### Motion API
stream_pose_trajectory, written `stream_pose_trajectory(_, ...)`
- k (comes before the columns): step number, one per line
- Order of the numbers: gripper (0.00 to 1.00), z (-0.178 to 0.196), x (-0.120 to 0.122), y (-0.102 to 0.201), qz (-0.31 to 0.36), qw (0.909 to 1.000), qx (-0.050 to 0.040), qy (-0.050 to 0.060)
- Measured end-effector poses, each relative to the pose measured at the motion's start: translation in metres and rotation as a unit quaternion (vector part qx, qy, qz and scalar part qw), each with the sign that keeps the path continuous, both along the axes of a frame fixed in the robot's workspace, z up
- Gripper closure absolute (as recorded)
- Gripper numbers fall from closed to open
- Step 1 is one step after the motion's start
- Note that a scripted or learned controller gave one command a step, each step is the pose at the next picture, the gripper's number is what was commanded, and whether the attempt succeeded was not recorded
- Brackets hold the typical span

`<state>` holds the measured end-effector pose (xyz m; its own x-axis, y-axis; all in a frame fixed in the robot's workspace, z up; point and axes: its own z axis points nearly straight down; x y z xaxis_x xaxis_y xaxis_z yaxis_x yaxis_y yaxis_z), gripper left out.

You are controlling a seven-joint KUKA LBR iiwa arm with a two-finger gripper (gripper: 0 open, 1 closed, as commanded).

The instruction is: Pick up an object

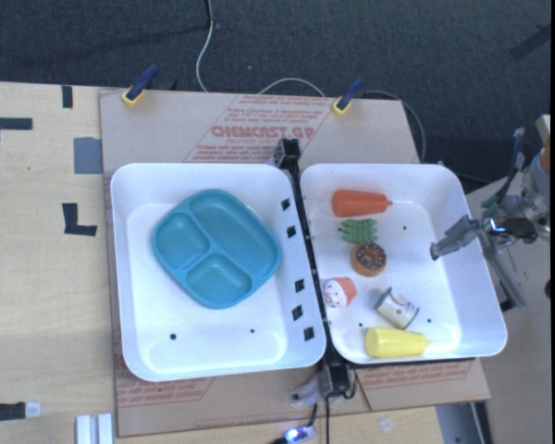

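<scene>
Yellow corn toy (395,342) lies at the right bin's (444,181) near edge, long axis crosswise. Toy can (397,308) and carrot (360,203) sit left of the gripper (455,238) at the bin's right rim; I cannot tell its state.

- A robotics lab or test cell is indicated, not a home.
- Two white bins (129,276) are set side by side on a cardboard sheet (259,128); the sheet is held by yellow-and-blue clamps (141,84) behind the bins.
- Toy food is kept in the right bin: a carrot (361,202), a doughnut (368,258), a can (397,308).
- Left of the bins, black tape marks (5,131) are stuck on a wooden bench (37,294).
- Behind the bins, a cable (203,44) is run over dark carpet (370,26).
</scene>
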<state>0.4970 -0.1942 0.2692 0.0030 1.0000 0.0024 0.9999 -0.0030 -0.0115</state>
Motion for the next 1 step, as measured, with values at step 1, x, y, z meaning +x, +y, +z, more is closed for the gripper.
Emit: stream_pose_trajectory(1, 0.00, 0.0053, 0.0021, 0.0005, 0.002, 1.0000, -0.0013, -0.005)
